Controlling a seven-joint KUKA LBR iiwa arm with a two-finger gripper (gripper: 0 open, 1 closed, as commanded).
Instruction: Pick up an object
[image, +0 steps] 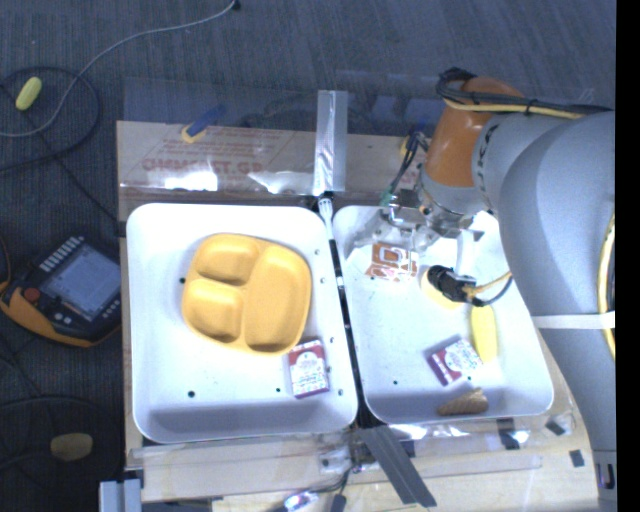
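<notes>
Gripper (412, 228) sits low over the far view-left corner of the right bin (400, 345); grey arm (555, 210) with orange band comes in from view right; whether the fingers are open or closed cannot be told from this angle, and nothing is seen between them.

Orange-and-white packet (393, 262) lies flat just beside the fingers, on the camera side; touching or apart, cannot tell. Yellow oblong piece (485, 335) is further toward the camera and view-right of the fingers; purple-and-white packet (455, 360) is just beside it; brown lump (463, 403) is at the near wall, well apart from the fingers.

Left bin (160, 345) is view-left of the fingers across the divider; yellow three-section plate (247, 292) lies in its middle; red carton (308, 370) is near its near-right corner.

Off the worktop, far view-left of the fingers, a handheld control unit (72, 290) lies on the floor.
</notes>
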